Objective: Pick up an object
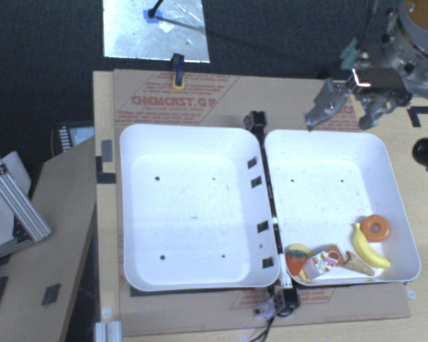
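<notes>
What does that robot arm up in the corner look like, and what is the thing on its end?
The arm is grey metal with an orange band near the top. At its end sits the tool, a grasping part with two grey metal fingers that splay outward. A small teal piece sits on the wrist, next to a white patch.

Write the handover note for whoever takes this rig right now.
Gripper: open, holding nothing, above the far rim of the right bin.
Objects: all at the right bin's near edge: banana, orange ring beside it, small red-and-white packet, an orange-and-red toy at the near left corner, and a brown cone-shaped piece by the banana.
Done: nothing picked.
Left: descend on one object, grasp, lift.
</notes>
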### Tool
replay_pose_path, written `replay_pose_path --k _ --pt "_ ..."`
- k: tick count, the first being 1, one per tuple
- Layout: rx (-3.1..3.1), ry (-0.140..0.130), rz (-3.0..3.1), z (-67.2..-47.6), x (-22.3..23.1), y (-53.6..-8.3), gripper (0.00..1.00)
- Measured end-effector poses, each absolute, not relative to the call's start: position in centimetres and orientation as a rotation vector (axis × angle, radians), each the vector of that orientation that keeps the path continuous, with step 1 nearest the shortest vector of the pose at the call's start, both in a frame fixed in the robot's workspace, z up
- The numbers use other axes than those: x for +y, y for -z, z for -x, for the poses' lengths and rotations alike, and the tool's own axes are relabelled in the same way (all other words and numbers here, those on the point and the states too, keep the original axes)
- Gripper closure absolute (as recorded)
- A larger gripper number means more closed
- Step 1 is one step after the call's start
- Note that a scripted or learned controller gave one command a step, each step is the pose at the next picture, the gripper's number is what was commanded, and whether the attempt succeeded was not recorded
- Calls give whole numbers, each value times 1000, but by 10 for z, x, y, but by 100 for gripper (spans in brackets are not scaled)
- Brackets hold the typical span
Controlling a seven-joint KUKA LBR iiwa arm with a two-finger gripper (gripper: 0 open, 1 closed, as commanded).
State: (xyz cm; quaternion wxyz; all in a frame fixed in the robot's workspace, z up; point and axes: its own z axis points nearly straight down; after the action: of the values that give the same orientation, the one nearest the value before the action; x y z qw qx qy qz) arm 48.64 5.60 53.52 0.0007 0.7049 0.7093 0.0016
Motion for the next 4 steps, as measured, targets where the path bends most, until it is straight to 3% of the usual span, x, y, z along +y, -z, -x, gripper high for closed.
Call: replay_pose_path --k 2,3,4 --pt "2234 -5 -2210 -493 188 -535 0" --pt "2225 -9 -2216 -493 184 -547 100" --pt "2211 0 -2228 -519 109 -534 100"
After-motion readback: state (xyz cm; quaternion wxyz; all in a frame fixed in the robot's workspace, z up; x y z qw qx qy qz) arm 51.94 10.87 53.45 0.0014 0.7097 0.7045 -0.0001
